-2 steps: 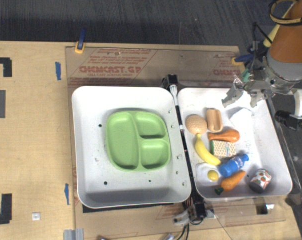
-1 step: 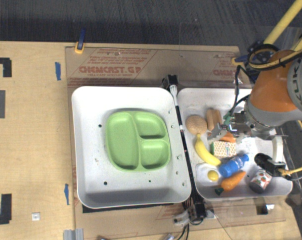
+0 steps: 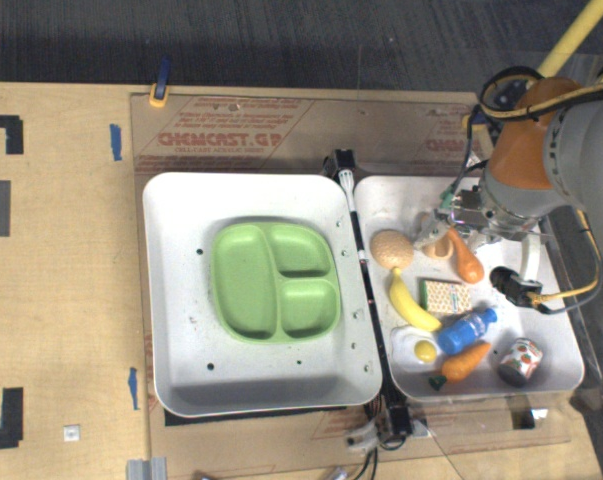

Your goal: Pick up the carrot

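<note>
Two orange carrot-like pieces lie in the right bin [image 3: 566,368]. One orange carrot [image 3: 467,259] lies slanted near the bin's middle, its upper end right under my gripper [image 3: 458,224]. The other orange carrot [image 3: 464,361], with a green tip, rests near the front wall beside a blue bottle [image 3: 468,330]. My gripper hangs low over the back of the right bin, touching or nearly touching the upper carrot. The wrist hides how the jaws stand.
A tan rounded piece [image 3: 392,249], a banana [image 3: 411,304], a checkered packet [image 3: 447,295], a yellow-and-white piece [image 3: 421,349] and a silver ball [image 3: 519,361] crowd the right bin. The left bin [image 3: 171,268] holds a green divided plate [image 3: 276,280].
</note>
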Robot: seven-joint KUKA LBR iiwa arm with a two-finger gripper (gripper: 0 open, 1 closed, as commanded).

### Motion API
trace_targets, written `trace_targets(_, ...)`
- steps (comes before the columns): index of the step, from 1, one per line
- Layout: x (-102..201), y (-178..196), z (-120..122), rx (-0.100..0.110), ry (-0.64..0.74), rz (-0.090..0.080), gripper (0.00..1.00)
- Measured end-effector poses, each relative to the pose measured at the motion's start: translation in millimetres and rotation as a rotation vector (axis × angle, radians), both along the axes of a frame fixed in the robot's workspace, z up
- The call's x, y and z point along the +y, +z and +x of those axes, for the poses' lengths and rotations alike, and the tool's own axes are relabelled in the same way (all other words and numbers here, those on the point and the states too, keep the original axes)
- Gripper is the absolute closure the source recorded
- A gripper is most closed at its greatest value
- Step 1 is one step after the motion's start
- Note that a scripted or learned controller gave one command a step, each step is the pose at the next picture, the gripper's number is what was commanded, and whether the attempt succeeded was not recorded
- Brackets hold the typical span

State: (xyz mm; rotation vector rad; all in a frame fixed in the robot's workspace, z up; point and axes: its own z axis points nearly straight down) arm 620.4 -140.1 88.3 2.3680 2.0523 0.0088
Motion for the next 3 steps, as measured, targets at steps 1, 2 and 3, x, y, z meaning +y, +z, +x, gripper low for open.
trace_targets(1,-1.5,12.9,1.9,-0.005,0.003,-0.006,1.0)
trace_targets(2,93.6,99.5,-29.7,0.003,-0.103,0.006,1.0)
trace_targets(3,22.0,93.2,-80.8,0.015,-0.035,0.001,1.0)
